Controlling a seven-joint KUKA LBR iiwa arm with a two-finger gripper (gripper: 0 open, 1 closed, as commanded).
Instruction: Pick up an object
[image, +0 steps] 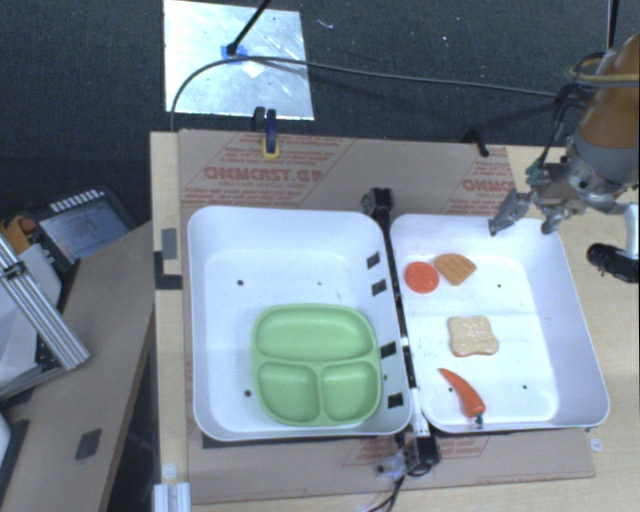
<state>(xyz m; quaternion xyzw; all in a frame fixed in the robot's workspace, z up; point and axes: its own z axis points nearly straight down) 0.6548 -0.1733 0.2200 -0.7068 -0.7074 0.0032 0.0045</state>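
Note:
In the right bin (560, 330) lie a red round slice (421, 277), a tan toast-like piece (456, 267) beside it, a pale bread slice (471, 336) in the middle, and a red-orange chili pepper (463, 393) near the front edge. My gripper (525, 216) hangs above the bin's far right corner, well behind and to the right of the food pieces. Its two fingers are spread apart, with nothing between them.
The left bin (230, 250) holds a green three-compartment plate (315, 362). A black divider strip (392, 300) runs between the bins. Cardboard (330, 170) lies under both bins. A cable (400, 75) crosses behind, and equipment (60, 240) stands off the bench at left.

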